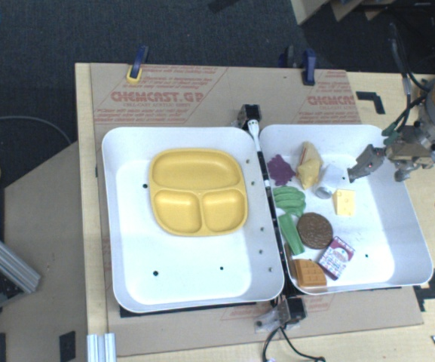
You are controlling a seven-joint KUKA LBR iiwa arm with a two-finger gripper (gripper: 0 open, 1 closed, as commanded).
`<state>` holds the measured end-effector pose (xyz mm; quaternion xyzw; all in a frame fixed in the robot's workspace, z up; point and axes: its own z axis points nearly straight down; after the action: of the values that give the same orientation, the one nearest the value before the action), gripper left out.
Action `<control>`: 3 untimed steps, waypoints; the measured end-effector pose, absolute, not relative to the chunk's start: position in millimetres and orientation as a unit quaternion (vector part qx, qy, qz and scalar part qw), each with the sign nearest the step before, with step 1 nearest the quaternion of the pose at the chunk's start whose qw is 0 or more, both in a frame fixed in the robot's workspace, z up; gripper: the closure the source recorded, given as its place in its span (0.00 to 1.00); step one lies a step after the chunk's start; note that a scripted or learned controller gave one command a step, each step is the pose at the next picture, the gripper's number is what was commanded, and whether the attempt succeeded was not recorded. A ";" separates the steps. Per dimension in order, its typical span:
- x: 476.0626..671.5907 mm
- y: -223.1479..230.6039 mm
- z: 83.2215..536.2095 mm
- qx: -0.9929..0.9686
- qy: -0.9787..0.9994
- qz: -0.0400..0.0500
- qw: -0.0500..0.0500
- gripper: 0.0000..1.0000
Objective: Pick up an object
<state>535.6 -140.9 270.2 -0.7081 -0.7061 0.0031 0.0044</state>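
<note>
Claw (387,164) spread and empty above the right bin (398,270); risk: the toys crowd together left of it (cheese cube (344,202) nearest), so a descent could nudge neighbours.

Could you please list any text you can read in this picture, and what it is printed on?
"CHEMCAST GP", red, on the brown board behind the left bin.
The same print, cut off, on the board behind the right bin.
Print on the small pink packet: too small to read.
</note>
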 end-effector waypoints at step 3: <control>546.1 -132.3 178.3 -0.707 -0.707 0.001 0.003 0.00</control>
<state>546.1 -132.3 178.3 -0.7073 -0.7069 0.0014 0.0028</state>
